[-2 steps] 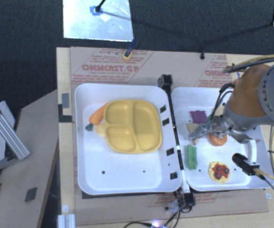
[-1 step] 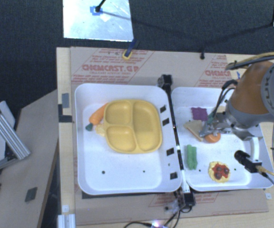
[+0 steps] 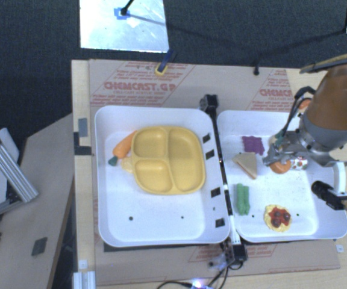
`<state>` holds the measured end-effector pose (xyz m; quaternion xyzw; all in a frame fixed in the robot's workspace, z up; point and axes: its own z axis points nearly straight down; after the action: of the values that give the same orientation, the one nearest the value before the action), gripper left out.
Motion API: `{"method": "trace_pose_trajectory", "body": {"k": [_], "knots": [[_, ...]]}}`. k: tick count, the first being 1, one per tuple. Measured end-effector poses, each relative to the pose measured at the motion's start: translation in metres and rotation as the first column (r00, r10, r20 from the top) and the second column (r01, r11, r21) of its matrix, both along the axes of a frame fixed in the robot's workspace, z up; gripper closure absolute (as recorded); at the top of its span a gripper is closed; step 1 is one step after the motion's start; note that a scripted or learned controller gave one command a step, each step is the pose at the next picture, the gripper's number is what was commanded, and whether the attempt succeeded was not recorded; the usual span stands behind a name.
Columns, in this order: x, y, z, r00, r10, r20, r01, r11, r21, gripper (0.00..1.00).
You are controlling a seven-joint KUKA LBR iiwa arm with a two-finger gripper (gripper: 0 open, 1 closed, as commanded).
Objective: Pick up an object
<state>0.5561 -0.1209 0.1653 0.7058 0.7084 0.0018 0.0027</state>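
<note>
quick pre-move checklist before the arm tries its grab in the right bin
1. Gripper low over the right bin: ok.
2. Orange toy right under the gripper: ok.
3. Toy seen between the fingers: cannot tell.
4. Neighbours apart from the gripper, namely tan wedge, purple piece, green piece, small pizza: ok.
5. Yellow divided plate and carrot lie in the left bin, out of the way: ok.
</note>
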Motion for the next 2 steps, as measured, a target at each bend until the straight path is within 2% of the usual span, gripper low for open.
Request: {"method": "trace_pose_trajectory", "body": {"k": [1, 2], "knots": [[0.002, 0.000, 0.054, 1.000, 0.001, 0.001, -0.001, 1.000, 0.000, 1.00], [0.010, 0.064, 0.055, 1.000, 0.006, -0.004, -0.006, 1.000, 0.003, 1.00]]}}
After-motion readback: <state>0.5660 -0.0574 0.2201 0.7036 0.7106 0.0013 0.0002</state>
